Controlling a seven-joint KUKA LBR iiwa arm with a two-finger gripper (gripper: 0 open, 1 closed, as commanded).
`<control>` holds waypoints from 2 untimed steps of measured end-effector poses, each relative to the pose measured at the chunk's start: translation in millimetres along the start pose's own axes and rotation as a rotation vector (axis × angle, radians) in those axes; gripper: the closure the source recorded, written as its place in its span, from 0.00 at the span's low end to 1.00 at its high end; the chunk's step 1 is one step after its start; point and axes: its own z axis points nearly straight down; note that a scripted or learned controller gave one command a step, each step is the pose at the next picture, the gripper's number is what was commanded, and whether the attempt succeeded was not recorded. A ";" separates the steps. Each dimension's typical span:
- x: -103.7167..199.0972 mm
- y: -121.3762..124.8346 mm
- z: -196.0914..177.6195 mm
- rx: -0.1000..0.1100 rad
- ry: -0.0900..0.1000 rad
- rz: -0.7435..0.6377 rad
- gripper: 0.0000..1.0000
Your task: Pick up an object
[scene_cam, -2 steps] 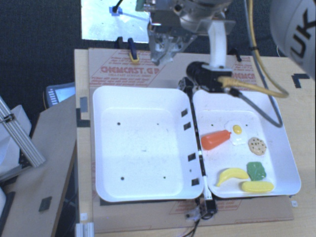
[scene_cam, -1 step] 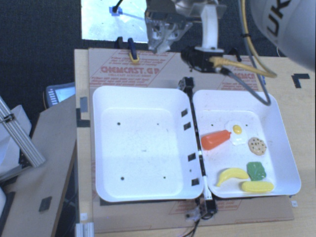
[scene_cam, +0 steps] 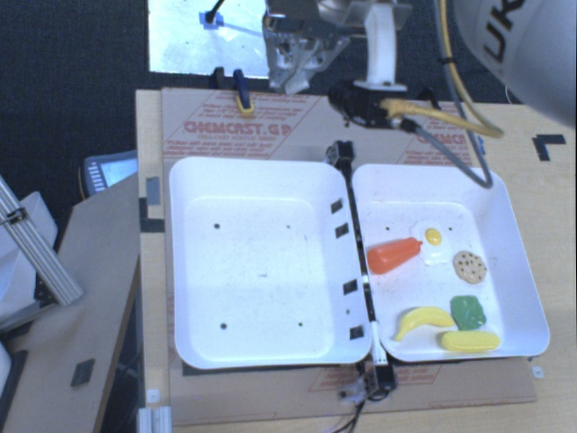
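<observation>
The right bin holds several toy foods. An orange carrot lies near the divider, with a fried egg just right of it and a round cookie further right. Along the front lie a yellow banana, a green piece and a yellow corn cob. My gripper hangs high at the top of the view, beyond the far rim of the left bin and well away from the food.
Behind the bins lies a cardboard sheet with a yellow-and-blue clamp. Yellow and grey cables trail over the far rim of the right bin. An aluminium bar stands off the bench at the left.
</observation>
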 end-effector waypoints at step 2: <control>0.2 5.3 0.0 0.000 0.000 0.001 1.00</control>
